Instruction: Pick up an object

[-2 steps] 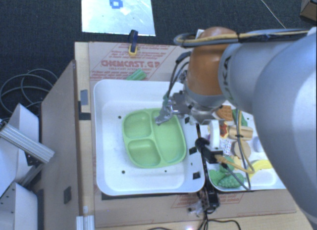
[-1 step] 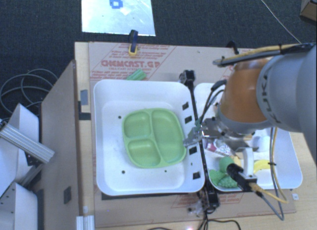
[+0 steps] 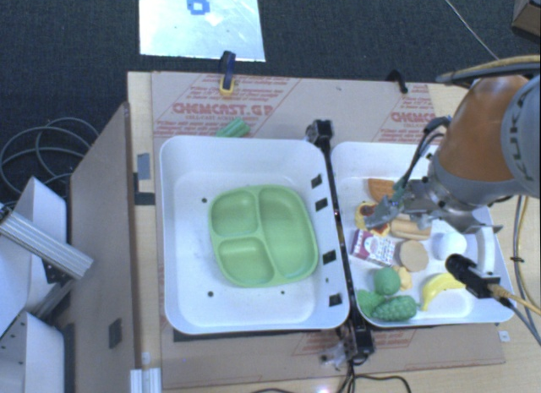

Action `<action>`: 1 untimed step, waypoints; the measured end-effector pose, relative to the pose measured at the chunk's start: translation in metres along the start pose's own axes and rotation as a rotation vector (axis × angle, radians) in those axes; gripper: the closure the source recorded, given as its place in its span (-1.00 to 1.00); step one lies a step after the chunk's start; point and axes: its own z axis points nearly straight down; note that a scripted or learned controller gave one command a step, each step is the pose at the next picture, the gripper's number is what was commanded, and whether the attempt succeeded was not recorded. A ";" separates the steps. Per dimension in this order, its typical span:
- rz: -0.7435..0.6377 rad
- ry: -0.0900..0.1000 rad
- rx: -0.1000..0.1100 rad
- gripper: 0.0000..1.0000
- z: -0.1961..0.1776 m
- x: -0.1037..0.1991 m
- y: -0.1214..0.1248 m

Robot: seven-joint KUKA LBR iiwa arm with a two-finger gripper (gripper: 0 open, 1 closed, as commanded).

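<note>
Dark carpet under a bench topped with cardboard sheet [image 3: 254, 100], two white bins side by side on it. Landmark: the right bin [image 3: 355, 159]. The gripper [image 3: 390, 208] hangs low over the middle of that bin, metal tip down among the toy food — whether it is spread or closed I cannot tell from this slant, and nothing can be seen held in it. Just beside the tip, toward the bin's near side, lies a tan bread stick [image 3: 409, 230]; toward the far side an orange wedge [image 3: 380, 188]. Nearer the bin's front: a small red-and-white packet [image 3: 374, 248], a round tan disc [image 3: 413, 256], green lumps [image 3: 387, 295] in the front-left corner, a yellow banana [image 3: 439, 286] right of them. Behind the tip rises the arm [image 3: 478, 142], orange band and grey housing. Left of the right bin sits the left bin [image 3: 182, 214] holding a green divided tray [image 3: 262, 237]. Risk, as I judge it — the pieces are crowded and touching, so a closing grip may nudge neighbours, catch two, or slip off a rounded one. Writing: the cardboard reads "CHEMCAST GP" in red; packet print too small to read.
</note>
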 end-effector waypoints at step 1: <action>-0.019 0.008 0.001 -1.00 -0.049 0.073 -0.039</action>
